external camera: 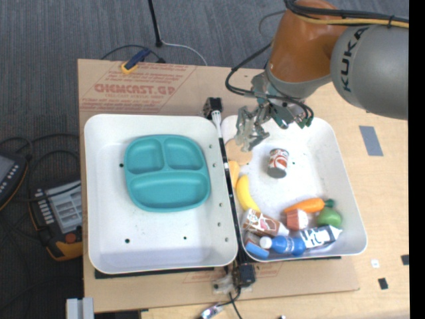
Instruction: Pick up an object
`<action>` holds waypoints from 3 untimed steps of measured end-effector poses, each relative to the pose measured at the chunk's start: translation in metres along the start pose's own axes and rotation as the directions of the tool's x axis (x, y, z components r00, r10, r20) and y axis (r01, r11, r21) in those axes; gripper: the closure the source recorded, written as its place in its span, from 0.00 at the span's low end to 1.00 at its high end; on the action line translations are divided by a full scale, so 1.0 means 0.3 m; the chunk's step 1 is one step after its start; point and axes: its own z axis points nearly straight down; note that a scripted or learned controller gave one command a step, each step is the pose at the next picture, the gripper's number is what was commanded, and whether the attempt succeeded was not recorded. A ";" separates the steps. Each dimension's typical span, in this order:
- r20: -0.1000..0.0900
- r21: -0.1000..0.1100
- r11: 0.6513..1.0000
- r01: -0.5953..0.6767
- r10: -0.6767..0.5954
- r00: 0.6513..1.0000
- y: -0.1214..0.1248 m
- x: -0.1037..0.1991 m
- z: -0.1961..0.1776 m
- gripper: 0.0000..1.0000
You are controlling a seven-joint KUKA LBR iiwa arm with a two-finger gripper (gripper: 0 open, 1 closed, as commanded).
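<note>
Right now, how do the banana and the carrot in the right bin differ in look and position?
The banana is yellow and curved; the carrot is orange with a green top. The banana lies along the right bin's left wall, running roughly front to back; the carrot lies crosswise, farther right, among the pile at the near end. The banana sits nearer the gripper than the carrot. Both look like toy foods lying flat in the same bin.

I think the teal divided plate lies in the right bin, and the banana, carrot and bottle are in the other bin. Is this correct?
Not quite. The camera view shows the teal divided plate in the left bin, not the right one. The banana, carrot and bottle are in the other bin, the right bin, as you said.
</note>
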 end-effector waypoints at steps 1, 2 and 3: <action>0.000 0.000 1.000 0.000 0.000 1.000 -0.001 0.000 -0.001 0.00; 0.002 0.004 0.997 0.072 -0.072 0.997 -0.264 0.131 0.305 0.00; 0.005 0.010 0.700 0.714 -0.714 0.700 -0.352 0.167 0.316 0.00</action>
